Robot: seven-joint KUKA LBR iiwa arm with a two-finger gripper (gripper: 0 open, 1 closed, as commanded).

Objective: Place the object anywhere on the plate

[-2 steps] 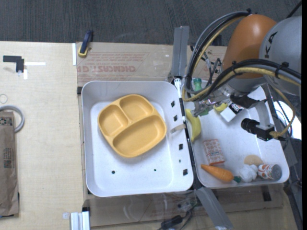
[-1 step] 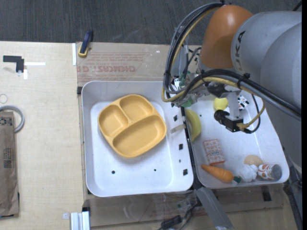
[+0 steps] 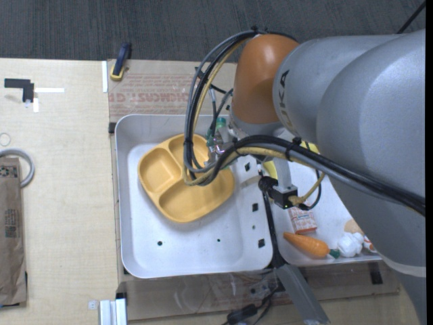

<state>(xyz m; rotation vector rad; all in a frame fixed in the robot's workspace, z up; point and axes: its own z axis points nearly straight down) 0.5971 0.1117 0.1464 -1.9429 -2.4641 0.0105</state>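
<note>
**benchwatcher:** Starting at the bottom of the frame: a carrot [image 3: 306, 244] lies in the right bin [image 3: 338, 257], lower right, with a small red-and-white packet [image 3: 302, 219] just above it and some white bits [image 3: 350, 244] to its right. Can't tell which one is "the object" here.

**gripfan:** And the plate [image 3: 181, 185]?

**benchwatcher:** Yellow, three compartments, sitting in the left bin [image 3: 196, 249] toward its upper part. Nothing on the parts I can see. The arm [image 3: 352, 114] hangs over its right edge, cables [image 3: 203, 100] draped across it.

**gripfan:** Tool open or closed?

**benchwatcher:** Can't tell, it's buried under the wrist and cables.

**gripfan:** What could go wrong?

**benchwatcher:** My guess: if it's carrying nothing, the drop is a dud. And that tilted plate could get nudged or snagged by those loops.
</note>
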